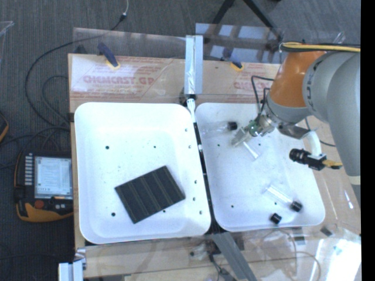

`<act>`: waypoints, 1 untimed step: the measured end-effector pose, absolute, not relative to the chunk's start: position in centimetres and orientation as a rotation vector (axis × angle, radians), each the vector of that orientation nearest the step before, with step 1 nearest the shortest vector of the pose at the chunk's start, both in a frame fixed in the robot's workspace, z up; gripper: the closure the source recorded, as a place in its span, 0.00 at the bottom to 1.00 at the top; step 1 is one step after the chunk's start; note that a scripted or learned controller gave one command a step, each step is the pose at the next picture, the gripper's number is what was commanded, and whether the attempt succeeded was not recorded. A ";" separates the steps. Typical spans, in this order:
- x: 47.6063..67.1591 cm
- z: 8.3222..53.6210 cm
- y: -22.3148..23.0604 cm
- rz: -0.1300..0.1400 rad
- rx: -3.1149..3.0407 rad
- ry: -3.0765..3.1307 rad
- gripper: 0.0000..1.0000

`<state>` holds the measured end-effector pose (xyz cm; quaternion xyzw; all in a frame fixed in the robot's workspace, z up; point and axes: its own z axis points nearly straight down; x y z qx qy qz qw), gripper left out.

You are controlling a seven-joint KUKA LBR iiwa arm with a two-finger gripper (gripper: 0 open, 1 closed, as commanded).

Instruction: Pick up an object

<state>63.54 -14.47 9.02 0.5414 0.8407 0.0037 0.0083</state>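
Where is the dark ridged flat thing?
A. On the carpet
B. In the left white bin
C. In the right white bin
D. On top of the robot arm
B. The dark ridged panel lies flat on the floor of the left bin, toward its near side, while the gripper is over the right bin.

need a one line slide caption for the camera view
KUKA arm lowers its gripper into the right bin; dark ridged slab in left bin.

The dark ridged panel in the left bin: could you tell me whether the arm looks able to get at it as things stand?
Probably yes. The dark ridged panel lies flat and alone in the left bin, nothing over it. The gripper hangs over the right bin, so the arm must cross the divider.
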 end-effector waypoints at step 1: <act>66.6 22.3 -11.4 -0.002 1.821 2.557 1.00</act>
